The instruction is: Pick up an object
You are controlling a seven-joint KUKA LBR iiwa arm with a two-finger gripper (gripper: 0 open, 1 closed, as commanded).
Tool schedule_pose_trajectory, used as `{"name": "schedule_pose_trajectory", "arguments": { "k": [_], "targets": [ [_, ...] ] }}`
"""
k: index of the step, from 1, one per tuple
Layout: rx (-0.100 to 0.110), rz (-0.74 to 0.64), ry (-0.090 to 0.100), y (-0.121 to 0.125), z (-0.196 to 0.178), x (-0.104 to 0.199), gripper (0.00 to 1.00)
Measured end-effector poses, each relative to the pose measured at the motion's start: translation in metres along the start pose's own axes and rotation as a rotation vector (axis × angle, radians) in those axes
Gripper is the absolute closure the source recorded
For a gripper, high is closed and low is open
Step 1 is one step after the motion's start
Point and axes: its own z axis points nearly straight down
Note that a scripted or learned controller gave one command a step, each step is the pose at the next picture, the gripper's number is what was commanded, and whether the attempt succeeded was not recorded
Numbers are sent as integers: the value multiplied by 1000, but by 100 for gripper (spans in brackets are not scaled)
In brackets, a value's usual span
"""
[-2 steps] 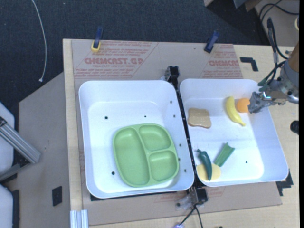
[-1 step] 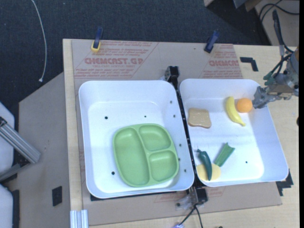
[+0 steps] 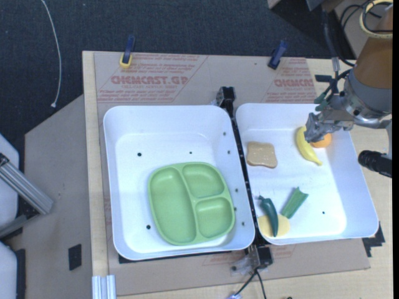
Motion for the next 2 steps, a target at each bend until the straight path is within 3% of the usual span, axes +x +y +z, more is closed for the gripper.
{"name": "schedule_pose_trajectory", "arguments": {
  "k": [1, 2],
  "targets": [
    [1, 1, -1, 3, 1, 57, 100],
    [2, 1, 0, -13, 10, 113, 100]
  ]
}}
